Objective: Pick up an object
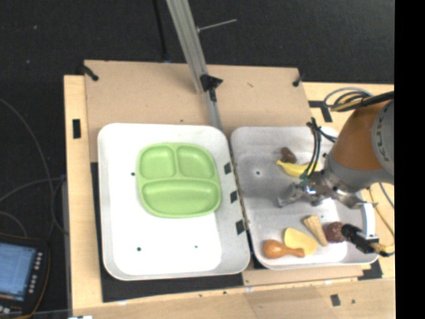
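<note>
Toy food lines the near edge of the right bin (265,153): an orange pear-shaped piece (277,248), a yellow wedge (300,239) just beside it, a tan cone-like piece (316,229) and a dark brown lump (334,231). Farther back in that bin, a yellow banana-shaped piece (292,169) lies close to a small brown object (287,155). Reaching in from the right, the grey arm (362,153), with its orange band above the wrist, brings its claw (297,195) down low over the bin's middle, between the banana piece and the cone. Whether the claw is wide or narrow cannot be told from this angle, and nothing can be seen between its fingers. Left of it, the second white bin (119,244) carries a green divided plate (178,180) with three compartments, set toward the far side. Both bins rest side by side on the wooden surface (153,92); a metal pole (189,38) rises at a slant behind them.
</note>
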Controlling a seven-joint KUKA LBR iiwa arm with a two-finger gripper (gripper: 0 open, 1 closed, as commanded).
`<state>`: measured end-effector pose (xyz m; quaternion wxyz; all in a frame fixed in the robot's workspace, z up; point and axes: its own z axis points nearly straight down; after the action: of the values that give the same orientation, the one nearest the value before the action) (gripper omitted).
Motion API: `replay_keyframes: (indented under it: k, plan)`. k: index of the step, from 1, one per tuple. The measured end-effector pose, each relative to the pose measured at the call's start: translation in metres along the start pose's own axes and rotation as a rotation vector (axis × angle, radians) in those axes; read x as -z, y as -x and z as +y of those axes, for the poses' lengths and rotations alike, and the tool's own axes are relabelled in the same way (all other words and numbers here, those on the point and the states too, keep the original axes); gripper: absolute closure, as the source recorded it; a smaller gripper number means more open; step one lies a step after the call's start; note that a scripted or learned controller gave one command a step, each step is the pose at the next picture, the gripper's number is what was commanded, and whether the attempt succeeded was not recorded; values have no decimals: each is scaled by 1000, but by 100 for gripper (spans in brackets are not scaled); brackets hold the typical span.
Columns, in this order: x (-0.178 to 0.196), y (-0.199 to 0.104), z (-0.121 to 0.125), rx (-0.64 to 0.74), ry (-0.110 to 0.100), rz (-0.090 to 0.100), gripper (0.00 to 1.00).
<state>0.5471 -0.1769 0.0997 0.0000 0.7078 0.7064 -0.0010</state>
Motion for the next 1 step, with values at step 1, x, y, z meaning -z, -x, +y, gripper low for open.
replay_keyframes:
  k: [1]
  plan:
    - [12,1,1,-5,5,0,100]
